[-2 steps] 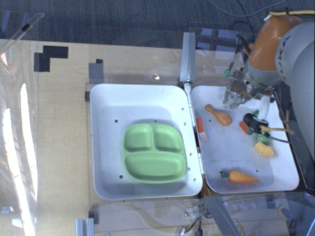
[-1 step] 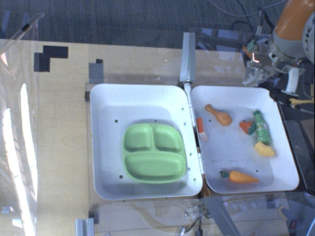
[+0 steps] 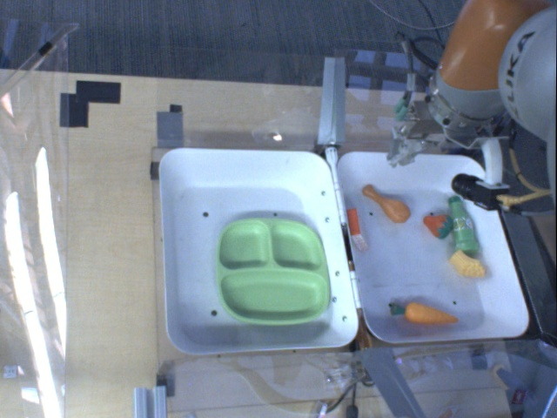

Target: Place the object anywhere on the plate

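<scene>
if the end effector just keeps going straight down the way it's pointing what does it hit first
Probably the right bin's bare white floor near its back rim, or the rim itself. The end effector hangs there, and the drumstick lies nearer the camera. Depth is unclear.

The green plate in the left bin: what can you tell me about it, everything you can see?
The green plate is pale green, smooth like plastic, with rounded corners. Ridges split it into three compartments: two small ones at the far side, one long one nearer the camera. It lies flat, right side up, on the floor of the left bin, with nothing in it.
</scene>
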Controlling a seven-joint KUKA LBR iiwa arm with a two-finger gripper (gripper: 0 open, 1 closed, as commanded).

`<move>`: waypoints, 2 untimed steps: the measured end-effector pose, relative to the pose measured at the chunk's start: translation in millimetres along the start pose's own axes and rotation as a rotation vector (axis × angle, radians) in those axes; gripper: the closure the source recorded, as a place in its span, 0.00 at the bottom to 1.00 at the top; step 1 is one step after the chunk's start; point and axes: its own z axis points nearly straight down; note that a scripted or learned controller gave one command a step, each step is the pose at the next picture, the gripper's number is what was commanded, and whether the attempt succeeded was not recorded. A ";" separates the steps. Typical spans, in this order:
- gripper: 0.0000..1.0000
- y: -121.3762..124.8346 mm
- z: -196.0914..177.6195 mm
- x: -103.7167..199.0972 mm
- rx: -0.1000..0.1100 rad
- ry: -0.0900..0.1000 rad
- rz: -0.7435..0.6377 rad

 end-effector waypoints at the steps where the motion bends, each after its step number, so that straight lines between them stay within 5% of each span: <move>1: 1.00 19.4 54.7 1.8 0.001 0.000 0.036; 2: 1.00 -80.8 -28.1 -53.1 -0.002 -0.002 -0.031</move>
